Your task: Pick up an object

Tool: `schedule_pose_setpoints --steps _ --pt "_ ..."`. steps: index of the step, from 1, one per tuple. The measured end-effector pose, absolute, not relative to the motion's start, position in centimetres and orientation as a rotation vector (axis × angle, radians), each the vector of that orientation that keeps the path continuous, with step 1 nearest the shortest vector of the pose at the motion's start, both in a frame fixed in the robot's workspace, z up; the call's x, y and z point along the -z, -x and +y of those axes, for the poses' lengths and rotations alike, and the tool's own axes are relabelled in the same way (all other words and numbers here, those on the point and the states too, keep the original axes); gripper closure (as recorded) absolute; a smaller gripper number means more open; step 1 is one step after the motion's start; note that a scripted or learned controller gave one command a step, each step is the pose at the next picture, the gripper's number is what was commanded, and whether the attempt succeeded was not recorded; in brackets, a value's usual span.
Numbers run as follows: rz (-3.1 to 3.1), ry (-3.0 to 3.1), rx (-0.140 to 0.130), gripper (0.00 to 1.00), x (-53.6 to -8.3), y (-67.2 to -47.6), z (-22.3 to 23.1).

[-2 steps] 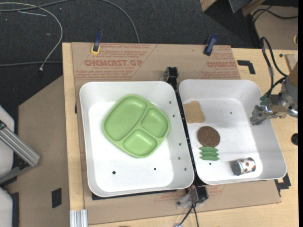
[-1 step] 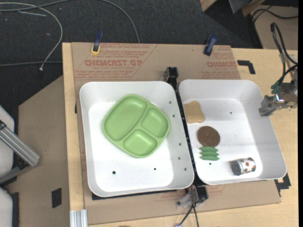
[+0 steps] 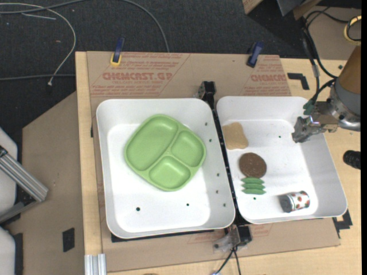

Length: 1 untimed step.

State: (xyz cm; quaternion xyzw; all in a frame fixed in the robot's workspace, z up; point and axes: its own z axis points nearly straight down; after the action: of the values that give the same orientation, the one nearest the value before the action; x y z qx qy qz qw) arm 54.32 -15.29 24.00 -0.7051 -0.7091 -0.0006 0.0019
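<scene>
Hovering over the right bin's (image 3: 321,110) far right side, the gripper (image 3: 302,132) carries nothing visible — whether it is spread or closed cannot be told. Below it lie a tan slice (image 3: 235,136), brown disc (image 3: 252,165), green ridged piece (image 3: 253,186) and small can (image 3: 295,201) — the left bin (image 3: 114,211) holds a green divided plate (image 3: 165,152).

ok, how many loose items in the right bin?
4: tan piece at the left wall, brown disc below it, green ridged piece under that, small can front right.
</scene>
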Motion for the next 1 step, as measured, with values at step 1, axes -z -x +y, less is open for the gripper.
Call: schedule_pose_setpoints --steps 1 --pt "-2.224 2.213 -0.001 1.0 -22.79 -55.43 -10.43"
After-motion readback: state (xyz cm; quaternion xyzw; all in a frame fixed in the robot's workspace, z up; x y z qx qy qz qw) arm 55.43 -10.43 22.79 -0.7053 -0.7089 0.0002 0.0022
